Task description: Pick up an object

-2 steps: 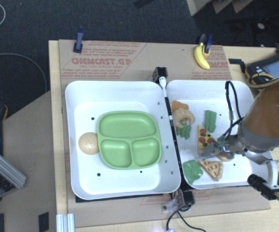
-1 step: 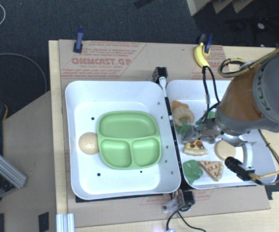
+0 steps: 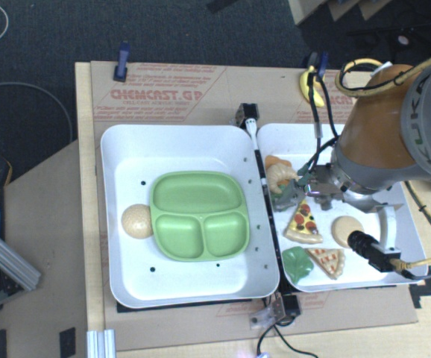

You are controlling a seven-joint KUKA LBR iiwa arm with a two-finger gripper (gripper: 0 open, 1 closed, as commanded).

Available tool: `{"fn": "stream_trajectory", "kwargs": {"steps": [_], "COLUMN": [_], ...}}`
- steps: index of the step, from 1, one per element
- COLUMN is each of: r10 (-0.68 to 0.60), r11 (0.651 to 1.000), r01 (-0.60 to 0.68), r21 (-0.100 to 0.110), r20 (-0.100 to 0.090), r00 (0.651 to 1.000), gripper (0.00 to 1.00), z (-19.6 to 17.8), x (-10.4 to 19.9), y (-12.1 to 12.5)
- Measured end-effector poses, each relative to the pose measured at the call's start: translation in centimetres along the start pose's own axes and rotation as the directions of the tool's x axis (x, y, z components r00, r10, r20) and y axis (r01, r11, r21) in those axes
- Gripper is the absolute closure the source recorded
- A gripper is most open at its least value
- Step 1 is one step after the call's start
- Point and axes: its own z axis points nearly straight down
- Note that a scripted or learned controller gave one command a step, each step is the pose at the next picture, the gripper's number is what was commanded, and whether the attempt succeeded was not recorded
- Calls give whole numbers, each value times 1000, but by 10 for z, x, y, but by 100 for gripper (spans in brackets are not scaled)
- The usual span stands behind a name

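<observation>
The right bin (image 3: 394,274) holds several toy foods. A tan shell-shaped pastry (image 3: 278,170) lies at its left wall, with a pizza slice (image 3: 303,224) below it. Nearer the front lie a second pizza slice (image 3: 329,262), a green leaf piece (image 3: 297,262) and a pale oval piece (image 3: 345,228). My gripper (image 3: 299,188) reaches down from the grey and orange arm (image 3: 383,136), just right of the pastry and above the first pizza slice. A small grey-green piece (image 3: 284,198) lies right at the gripper, and the wrist hides the contact.
In the left bin (image 3: 126,274) a green divided plate (image 3: 199,215) sits with a beige round roll (image 3: 136,220) touching its left edge. A black cable and connector (image 3: 368,248) hang over the right bin's front right. Cardboard (image 3: 163,92) lies under both bins.
</observation>
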Motion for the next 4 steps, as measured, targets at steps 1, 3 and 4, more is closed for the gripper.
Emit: {"fn": "stream_trajectory", "kwargs": {"steps": [1,3,4], "r10": [6,0,7], "r11": [1000,1000,1000], "r01": [-6,0,-7], "r21": [5,-6,-11], "r20": [2,-2,0], "r00": [1000,1000,1000], "gripper": [100,100,100], "z": [-5,-117,-249], "x": [-4,102,74], "y": [0,-26,-25]}}
